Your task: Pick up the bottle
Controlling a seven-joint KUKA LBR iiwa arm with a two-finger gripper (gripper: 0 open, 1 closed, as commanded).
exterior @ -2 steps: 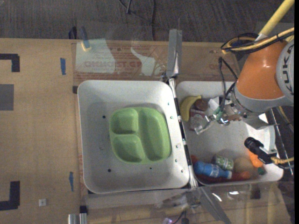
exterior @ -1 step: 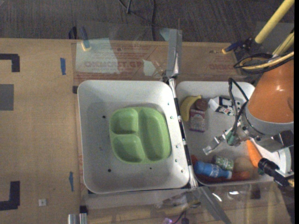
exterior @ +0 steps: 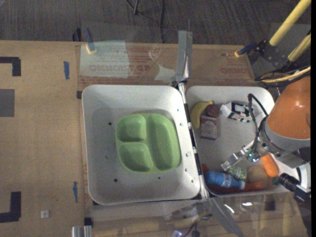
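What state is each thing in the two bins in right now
Green divided plate: flat in the left bin, nothing on it.
Bottle: lying on its side at the right bin's near edge.
Banana: lying by the divider.
Small carton: lying beside the banana.
Gripper: above the bottle, nothing seen in it.

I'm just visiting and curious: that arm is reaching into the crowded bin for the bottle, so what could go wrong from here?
1. The bottle lies on its side in the right bin, pressed among other items near the front wall, so the claw might grab a neighbour or slip off.
2. The orange carrot-like piece beside it could get knocked.
3. The bin wall may block the approach.
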